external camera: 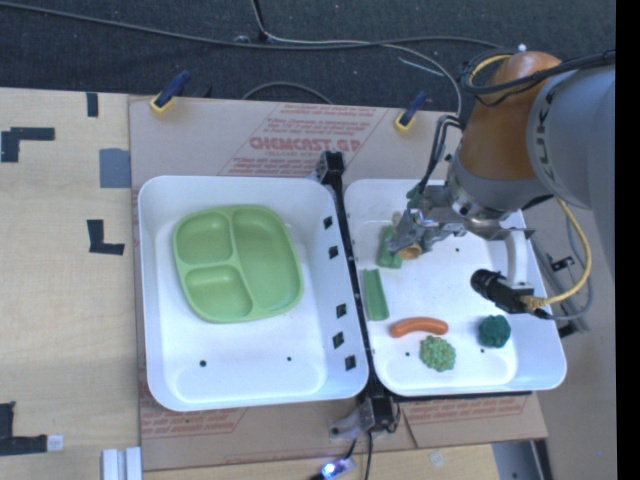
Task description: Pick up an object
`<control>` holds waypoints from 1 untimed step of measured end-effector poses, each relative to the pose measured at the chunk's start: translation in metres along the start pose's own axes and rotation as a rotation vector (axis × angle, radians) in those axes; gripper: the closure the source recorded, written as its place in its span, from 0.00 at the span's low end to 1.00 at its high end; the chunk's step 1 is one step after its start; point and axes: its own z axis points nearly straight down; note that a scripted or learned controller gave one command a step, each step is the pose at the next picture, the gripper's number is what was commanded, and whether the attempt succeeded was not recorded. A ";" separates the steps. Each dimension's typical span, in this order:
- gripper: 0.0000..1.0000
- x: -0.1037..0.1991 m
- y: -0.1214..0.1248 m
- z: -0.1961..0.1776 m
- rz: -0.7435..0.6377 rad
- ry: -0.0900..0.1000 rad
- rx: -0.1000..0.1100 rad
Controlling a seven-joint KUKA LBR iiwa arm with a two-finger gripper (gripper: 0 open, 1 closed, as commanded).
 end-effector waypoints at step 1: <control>1.00 0.056 0.012 -0.012 -0.001 0.001 -0.001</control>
